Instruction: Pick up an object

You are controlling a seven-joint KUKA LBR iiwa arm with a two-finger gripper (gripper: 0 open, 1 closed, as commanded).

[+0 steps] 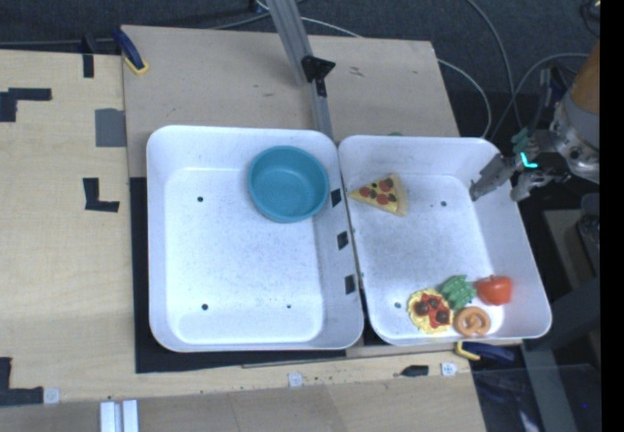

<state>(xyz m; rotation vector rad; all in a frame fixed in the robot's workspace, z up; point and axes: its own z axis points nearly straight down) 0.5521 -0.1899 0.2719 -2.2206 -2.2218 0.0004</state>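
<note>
A blue bowl (288, 183) sits at the back right of the left bin (185, 255). In the right bin (429, 245) a pizza slice (380, 194) lies near the back left. A small round pizza (430, 311), a green leafy piece (456, 289), a red tomato-like piece (494, 290) and an orange ring (472, 322) are crowded in the front right corner. My gripper (501, 187) hangs over the right bin's back right rim, open, with nothing between its fingers. It is well apart from every object.
A grey metal pole (292, 20) slants down from the top to the seam between the bins. Cables loop behind the right bin. A yellow-and-blue clamp (132, 55) sits at the bench's back left corner, another (483, 352) at the front right.
</note>
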